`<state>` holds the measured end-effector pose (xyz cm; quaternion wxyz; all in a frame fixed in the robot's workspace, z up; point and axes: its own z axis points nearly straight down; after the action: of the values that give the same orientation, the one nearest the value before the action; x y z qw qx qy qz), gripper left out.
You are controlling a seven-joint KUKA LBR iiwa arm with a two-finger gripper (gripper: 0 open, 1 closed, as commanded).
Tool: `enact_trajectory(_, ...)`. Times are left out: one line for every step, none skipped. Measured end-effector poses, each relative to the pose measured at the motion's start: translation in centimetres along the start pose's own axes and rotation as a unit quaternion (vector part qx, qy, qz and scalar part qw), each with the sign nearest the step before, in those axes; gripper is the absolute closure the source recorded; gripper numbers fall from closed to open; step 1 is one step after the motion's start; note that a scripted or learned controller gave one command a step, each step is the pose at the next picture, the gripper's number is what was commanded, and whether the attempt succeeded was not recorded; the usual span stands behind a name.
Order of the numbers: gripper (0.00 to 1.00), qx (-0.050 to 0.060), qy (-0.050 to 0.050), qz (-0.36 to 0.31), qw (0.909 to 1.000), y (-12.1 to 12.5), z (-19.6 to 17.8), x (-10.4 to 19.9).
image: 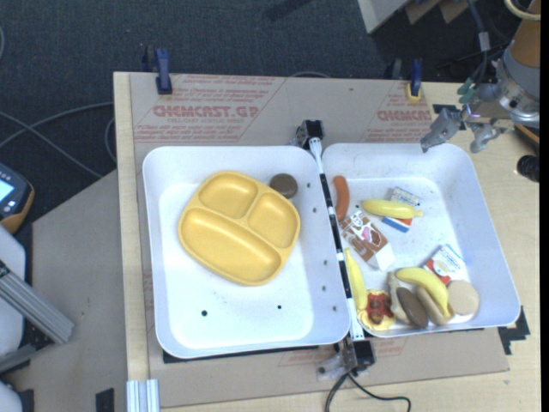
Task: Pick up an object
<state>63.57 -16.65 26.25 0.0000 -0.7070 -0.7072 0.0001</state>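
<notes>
Gripper (455,127): open, empty, above right bin's (480,178) far rim.
Nearest target: small banana (388,208), down-left, long axis crosswise.

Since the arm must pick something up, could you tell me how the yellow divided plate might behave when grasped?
The yellow divided plate looks like stiff moulded plastic, so it probably won't flop. Being wide and shallow, it may tilt if gripped by one rim. Its glossy surface could slip. It lies flat in the left bin, so rolling seems unlikely.
</notes>
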Motion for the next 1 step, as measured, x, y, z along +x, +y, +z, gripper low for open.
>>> enact_trajectory(0.0, 0.006, 0.003, -0.003, 1.0, -0.35, 11.32, 7.5)
